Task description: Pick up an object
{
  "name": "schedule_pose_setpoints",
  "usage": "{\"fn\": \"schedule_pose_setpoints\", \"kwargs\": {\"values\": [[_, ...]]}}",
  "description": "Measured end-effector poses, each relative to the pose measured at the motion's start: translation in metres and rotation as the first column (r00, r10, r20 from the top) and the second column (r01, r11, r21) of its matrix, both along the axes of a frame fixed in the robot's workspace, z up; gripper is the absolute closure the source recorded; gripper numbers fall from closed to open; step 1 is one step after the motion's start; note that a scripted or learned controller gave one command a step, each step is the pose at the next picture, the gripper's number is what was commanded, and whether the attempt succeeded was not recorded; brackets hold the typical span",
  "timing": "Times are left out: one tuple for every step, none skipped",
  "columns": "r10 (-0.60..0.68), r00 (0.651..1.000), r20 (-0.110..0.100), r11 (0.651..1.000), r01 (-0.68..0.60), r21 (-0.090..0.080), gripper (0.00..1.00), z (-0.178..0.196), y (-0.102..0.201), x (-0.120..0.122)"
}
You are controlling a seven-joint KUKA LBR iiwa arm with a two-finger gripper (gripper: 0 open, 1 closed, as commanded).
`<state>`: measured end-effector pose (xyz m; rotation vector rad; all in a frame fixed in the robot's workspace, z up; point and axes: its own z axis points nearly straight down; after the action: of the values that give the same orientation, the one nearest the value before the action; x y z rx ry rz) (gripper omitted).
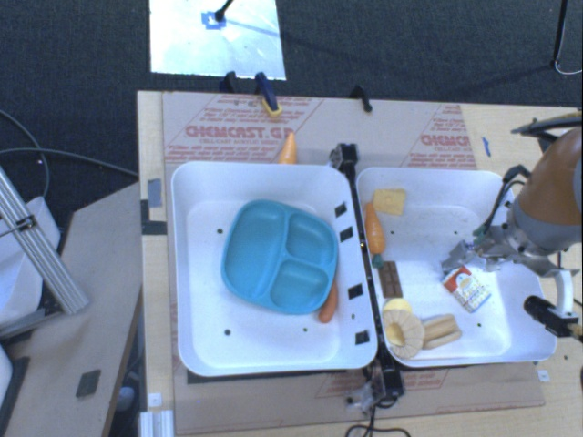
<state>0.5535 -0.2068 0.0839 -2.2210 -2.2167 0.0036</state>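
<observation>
Fingers [466,260] sit low in the right bin [510,344], tips just above the small red-and-white packet [468,289]; whether they are spread or pressed together, cannot tell. Packet lies flat on the bin floor, apart from the wooden pegs [439,331] and the round yellow piece [402,324]. Nothing visibly pinched. Judgement: centre over the packet, align across its narrow side, descend until near the floor, then close and lift straight.
</observation>
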Motion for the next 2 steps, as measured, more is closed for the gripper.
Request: {"fn": "schedule_pose_setpoints", "kwargs": {"values": [[0.001, 1.000, 0.003, 1.000, -0.001, -0.001, 0.00, 0.0001, 0.0002, -0.0321], [0.005, 1.000, 0.006, 1.000, -0.005, -0.001, 0.00, 0.0006, 0.0003, -0.0250]]}}
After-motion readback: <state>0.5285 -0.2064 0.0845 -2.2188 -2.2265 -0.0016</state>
